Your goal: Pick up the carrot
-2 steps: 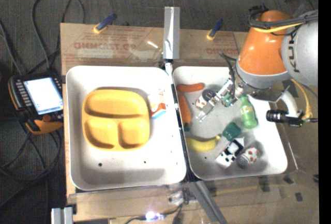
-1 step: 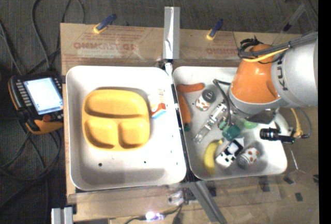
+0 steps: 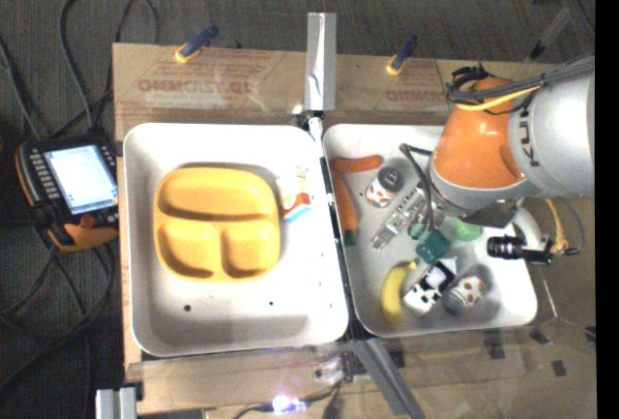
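My arm reaches into the right bin (image 3: 527, 306) from the right.
The carrot (image 3: 343, 199) lies along its left wall; my fingers' (image 3: 406, 214) state: cannot tell.

Both bins (image 3: 232, 335) smooth white plastic, faintly glossy; yellow tray (image 3: 220, 223) matt plastic; carrot (image 3: 344, 201) smooth, dull orange; tabletop (image 3: 242, 83) flat brown cardboard-like sheet; arm's orange band (image 3: 474, 151) glossy.

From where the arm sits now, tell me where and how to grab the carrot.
Grip the carrot at mid-length, coming straight down. It lies long and narrow along the left wall of the right bin, so probably close the fingers across its width, though the wall leaves little room on that side. The gripper hovers to its right.
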